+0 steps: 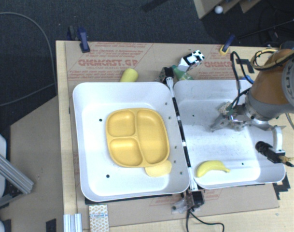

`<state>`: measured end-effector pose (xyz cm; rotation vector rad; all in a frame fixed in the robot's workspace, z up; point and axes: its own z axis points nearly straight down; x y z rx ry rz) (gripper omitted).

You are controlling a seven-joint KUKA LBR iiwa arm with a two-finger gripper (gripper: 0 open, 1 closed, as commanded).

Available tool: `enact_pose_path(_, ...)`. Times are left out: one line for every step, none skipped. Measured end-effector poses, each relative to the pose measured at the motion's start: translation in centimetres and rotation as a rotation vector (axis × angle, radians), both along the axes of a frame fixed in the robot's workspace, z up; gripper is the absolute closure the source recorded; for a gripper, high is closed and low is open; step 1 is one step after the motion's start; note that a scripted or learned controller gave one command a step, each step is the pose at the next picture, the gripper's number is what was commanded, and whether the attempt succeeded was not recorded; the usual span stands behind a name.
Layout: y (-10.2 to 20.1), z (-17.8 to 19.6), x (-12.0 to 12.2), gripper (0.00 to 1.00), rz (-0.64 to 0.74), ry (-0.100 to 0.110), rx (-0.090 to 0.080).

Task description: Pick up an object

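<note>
While hovering low over the right bin (233, 93), gripper (218, 125) approaching, fingers apparently apart and clamped on nothing; banana (212, 168) lying at six o'clock of it, near front wall; next needing descent onto it

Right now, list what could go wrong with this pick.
1. The gripper sits over bare floor of the right white bin, apart from the yellow banana; closing here would likely grab nothing.
2. The banana lies close to the bin's near wall, so a finger may strike that wall.
</note>
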<state>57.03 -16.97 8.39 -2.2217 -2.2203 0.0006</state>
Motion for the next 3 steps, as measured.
enact_pose_path(-4.2, 5.1, 5.7, 0.00, 0.002, -0.005, -0.003)
enact_pose_path(-1.3, 4.4, 6.0, 0.00, 0.002, 0.001, 0.001)
enact_pose_path(-2.2, 2.5, 4.8, 0.00, 0.000, 0.002, 0.000)
